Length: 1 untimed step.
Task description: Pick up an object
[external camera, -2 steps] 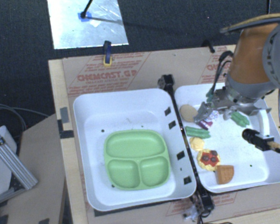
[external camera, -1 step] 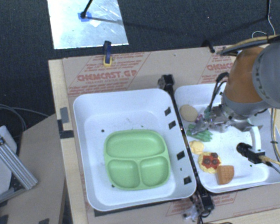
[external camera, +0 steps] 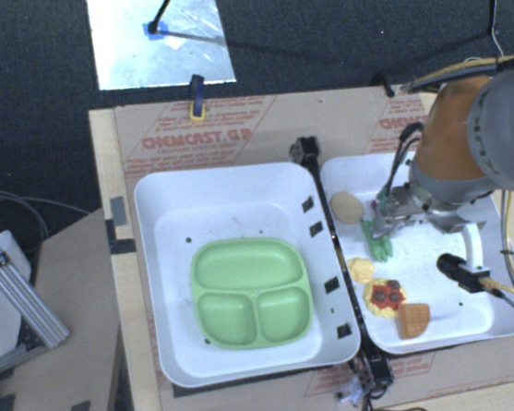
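Looking down on the bench, you see the arm (external camera: pixel 500 137) stretched across the right bin (external camera: pixel 426 258) from its right edge, with the orange band above the wrist over the bin's far right part. The gripper (external camera: pixel 385 223) sits low in the left half of that bin, right at the top of the green toy (external camera: pixel 379 248). The toy's lower end sticks out below it on the bin floor. You cannot tell from this angle whether the gripper is spread or closed, nor whether it has hold of the toy.

The green toy lies near the bin's left wall, about midway between the far and near edges. A tan disc (external camera: pixel 346 206) rests just beyond it, close to the same wall and apart from the gripper. On the near side, a yellow piece (external camera: pixel 361 269) lies just beside the toy. Past that, a round yellow and red piece (external camera: pixel 384 297) lies toward the near left corner. An orange wedge (external camera: pixel 413 320) sits by the near edge, just beside the round piece.

In the left bin (external camera: pixel 229 203) you have a green tray (external camera: pixel 251 292) with three compartments, lying flat toward the near edge.
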Each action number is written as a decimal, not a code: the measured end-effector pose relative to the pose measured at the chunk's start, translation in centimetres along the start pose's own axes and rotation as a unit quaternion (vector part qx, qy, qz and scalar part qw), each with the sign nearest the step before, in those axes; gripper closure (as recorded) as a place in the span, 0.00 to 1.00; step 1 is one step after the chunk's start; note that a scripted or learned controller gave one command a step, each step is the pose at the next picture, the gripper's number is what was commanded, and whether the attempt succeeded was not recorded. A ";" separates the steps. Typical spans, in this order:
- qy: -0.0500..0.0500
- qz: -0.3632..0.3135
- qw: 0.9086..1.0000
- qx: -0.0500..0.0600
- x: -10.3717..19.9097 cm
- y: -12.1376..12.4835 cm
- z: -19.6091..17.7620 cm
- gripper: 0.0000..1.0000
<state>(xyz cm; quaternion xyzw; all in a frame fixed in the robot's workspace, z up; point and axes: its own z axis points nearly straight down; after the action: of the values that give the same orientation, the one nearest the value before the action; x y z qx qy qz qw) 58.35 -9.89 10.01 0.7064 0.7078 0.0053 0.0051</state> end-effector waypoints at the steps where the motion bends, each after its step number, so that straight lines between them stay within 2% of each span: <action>1: 0.000 0.000 1.000 0.001 0.0 -0.1 0.1 0.00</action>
<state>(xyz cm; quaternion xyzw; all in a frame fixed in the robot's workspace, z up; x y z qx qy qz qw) 58.30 -9.89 9.92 0.7064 0.7078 0.0049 0.0046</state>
